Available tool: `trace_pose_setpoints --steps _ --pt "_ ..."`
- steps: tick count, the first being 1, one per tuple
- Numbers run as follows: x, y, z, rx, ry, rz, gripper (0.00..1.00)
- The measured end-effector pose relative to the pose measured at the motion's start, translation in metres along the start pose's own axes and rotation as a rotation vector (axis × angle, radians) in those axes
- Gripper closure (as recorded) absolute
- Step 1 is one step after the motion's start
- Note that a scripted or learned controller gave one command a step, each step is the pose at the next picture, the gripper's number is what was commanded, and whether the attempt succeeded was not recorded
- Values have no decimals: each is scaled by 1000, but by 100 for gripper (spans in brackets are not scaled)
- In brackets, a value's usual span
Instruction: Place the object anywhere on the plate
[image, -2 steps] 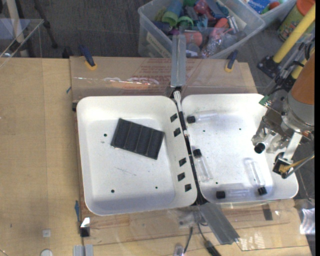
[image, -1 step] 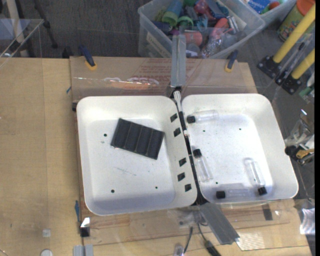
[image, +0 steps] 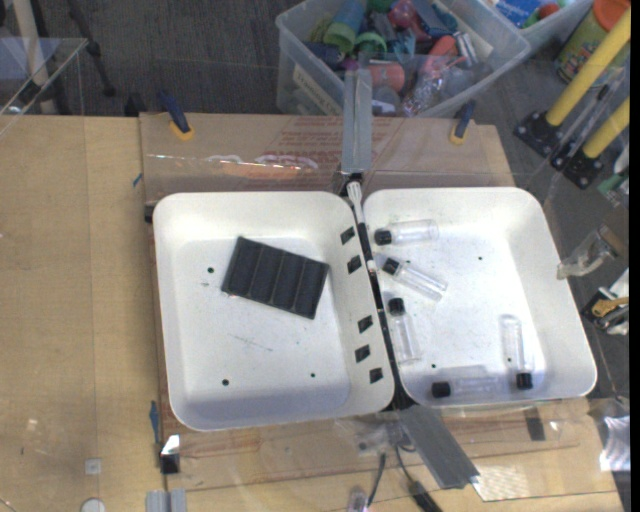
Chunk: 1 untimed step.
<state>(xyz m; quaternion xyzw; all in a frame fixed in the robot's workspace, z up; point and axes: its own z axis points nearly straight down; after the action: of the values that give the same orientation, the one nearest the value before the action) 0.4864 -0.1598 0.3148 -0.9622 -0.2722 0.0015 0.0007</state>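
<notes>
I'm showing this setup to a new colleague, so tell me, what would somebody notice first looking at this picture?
Most likely the dark ribbed plate, lying flat and slightly askew in the left white bin, stark against the white. Next, the clear vials with black caps scattered over the right white bin, five of them, several near the divider. Behind the bins sits a clear tub of colourful toys.
</notes>
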Motion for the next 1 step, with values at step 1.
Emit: trace_pose_setpoints --steps 1 --pt "1 0 -9 2 -3 -4 100"
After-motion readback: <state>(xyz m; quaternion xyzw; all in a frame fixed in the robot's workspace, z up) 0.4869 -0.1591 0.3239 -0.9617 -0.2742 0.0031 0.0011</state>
